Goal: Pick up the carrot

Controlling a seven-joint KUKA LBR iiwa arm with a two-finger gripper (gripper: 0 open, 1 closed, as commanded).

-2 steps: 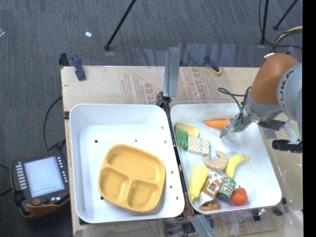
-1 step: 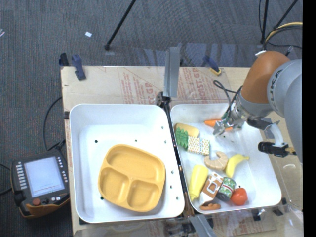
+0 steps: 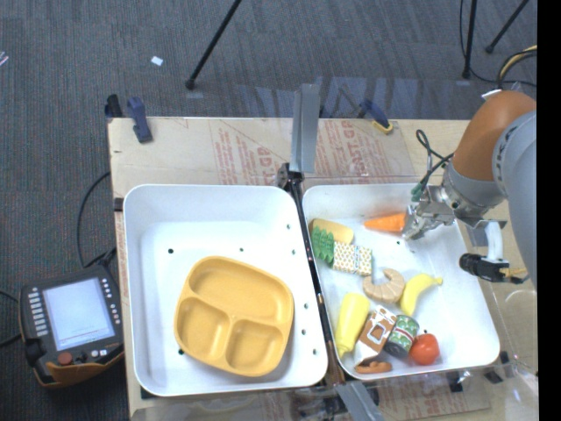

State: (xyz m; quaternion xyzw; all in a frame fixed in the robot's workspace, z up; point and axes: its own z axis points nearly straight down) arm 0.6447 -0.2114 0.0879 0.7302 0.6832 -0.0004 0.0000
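Note:
The carrot (image 3: 385, 224) is a short orange cone lying on the floor of the right bin (image 3: 456, 323), near its far edge, tip pointing left. My gripper (image 3: 419, 224) hangs just to the right of the carrot's thick end, low over the bin floor, close to the carrot or touching it. Nothing shows between its fingers. The grey arm with its orange band (image 3: 493, 139) comes in from the upper right.
The right bin also holds a sandwich piece (image 3: 342, 248), a round bagel-like toy (image 3: 384, 285), a banana (image 3: 418, 291), a yellow pepper (image 3: 351, 319), a small can (image 3: 401, 335), a tomato (image 3: 424, 348) and a hot dog (image 3: 373, 367). A yellow divided plate (image 3: 235, 316) lies in the left bin (image 3: 149, 235).

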